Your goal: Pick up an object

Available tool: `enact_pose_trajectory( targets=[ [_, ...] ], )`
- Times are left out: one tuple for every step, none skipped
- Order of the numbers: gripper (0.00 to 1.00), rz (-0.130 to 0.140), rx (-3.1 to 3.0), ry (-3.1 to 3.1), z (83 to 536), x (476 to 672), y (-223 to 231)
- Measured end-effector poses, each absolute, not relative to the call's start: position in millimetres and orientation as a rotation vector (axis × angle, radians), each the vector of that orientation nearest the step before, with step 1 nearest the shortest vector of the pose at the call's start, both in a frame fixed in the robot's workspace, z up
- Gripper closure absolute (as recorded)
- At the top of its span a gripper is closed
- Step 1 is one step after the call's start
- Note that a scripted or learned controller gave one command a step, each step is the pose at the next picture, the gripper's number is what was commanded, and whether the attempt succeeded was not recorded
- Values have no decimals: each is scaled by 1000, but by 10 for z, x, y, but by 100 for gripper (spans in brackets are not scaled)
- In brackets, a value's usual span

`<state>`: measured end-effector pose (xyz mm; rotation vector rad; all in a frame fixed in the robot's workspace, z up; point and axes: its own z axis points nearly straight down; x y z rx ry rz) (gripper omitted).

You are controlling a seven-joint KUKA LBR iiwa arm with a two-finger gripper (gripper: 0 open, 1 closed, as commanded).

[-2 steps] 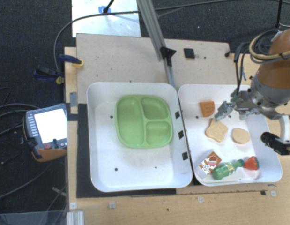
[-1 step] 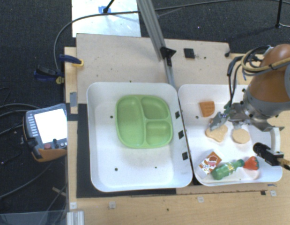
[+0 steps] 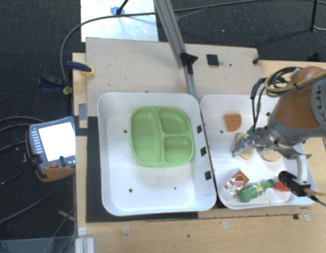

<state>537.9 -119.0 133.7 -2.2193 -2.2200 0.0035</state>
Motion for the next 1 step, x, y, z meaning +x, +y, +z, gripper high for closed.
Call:
enact_pose_trajectory(
  targets=[
    [0, -6, -2223, -2226, 879, 5406, -1195]
  ],
)
